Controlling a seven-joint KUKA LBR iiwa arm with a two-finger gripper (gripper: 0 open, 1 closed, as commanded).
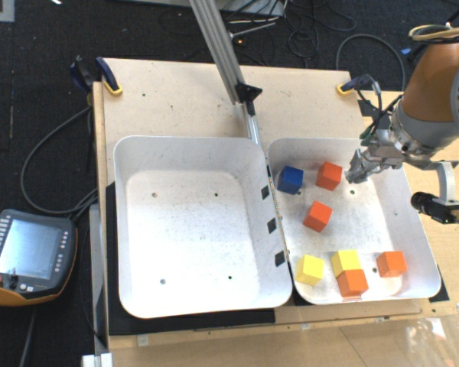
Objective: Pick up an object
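Hand (355,174) low over the right bin (413,228), up near its far side, and we can't tell from this angle how wide it stands or whether anything sits in it; we see no cube between its tips. It hangs just right of the upper orange cube (330,176), near it but apart as far as we can make out.

What worries us: if it drops from here, we reckon it lands on bare bin floor beside that cube and closes on nothing, or one tip clips the cube's edge and shoves it toward the blue cube (291,180) close by. Down at the near end, a yellow cube (346,261) and an orange one (353,281) sit touching, so a grab there could wedge or lift two at once.

Count with us, all in the right bin: four orange cubes, the other two at centre (317,215) and near right (391,264); two yellow, the second at (310,269); one blue. Seven cubes. Two white bins, the left bin (138,205) beside it on the tabletop (176,98).
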